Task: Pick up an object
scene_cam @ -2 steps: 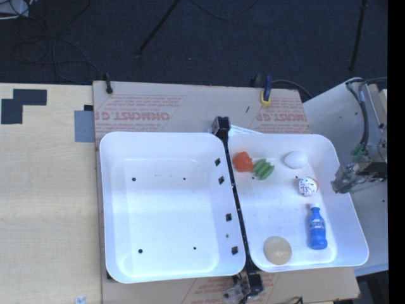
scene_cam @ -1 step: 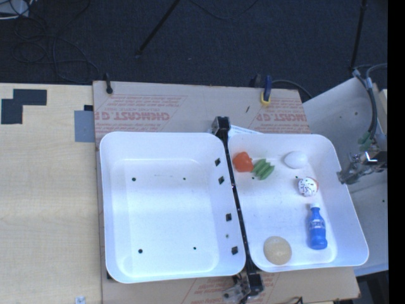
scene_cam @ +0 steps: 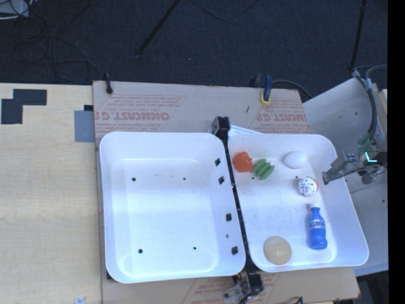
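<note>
At the right edge of the frame, the grey metal jaws of the gripper (scene_cam: 334,173) reached in over the rim of the right-hand shallow white plastic bin (scene_cam: 345,233). They were small and partly blurred, so whether they stood wide or narrow could not be told; nothing showed between them. The arm behind them was cut off by the frame edge.

Just left of the jaws, inside the right bin, lay a small white speckled ball (scene_cam: 307,186). Above it sat a plain white egg-shaped object (scene_cam: 295,159). Below the ball a blue plastic bottle (scene_cam: 316,227) lay on the bin floor, and lower left of that a round tan disc-like object (scene_cam: 277,249), its material hard to make out. Toward the bin's upper left, an orange-red lump (scene_cam: 242,162) touched a green ridged piece (scene_cam: 263,168); their exact shapes were unclear.

The left-hand shallow white bin (scene_cam: 114,201) adjoined it on the wooden table (scene_cam: 44,201).
</note>
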Robot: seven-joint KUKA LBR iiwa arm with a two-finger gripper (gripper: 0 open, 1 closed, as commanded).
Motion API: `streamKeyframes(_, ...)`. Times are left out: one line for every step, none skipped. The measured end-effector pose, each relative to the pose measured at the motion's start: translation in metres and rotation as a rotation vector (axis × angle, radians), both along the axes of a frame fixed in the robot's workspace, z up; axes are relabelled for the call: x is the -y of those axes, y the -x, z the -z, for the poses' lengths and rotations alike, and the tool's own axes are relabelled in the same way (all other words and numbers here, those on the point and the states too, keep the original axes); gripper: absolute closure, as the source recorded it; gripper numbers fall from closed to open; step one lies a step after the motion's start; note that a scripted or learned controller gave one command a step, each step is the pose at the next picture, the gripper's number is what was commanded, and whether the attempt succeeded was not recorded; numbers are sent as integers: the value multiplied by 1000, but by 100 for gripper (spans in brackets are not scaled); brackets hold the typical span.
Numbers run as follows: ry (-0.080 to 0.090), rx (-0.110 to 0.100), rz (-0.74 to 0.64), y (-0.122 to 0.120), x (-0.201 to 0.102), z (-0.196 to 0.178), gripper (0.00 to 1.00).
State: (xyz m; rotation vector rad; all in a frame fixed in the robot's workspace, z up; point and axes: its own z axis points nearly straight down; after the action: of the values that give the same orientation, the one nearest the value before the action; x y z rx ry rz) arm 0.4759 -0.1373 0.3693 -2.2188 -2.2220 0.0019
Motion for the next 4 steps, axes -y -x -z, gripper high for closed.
streamKeyframes(-2, -8, 5, 1, 39, 99, 0)
streamKeyframes(-2, -6, 4, 2, 77, 150, 0)
streamKeyframes(0, 0, 1, -7, 77, 144, 0)
streamKeyframes(1, 4, 0, -8, 74, 105, 0)
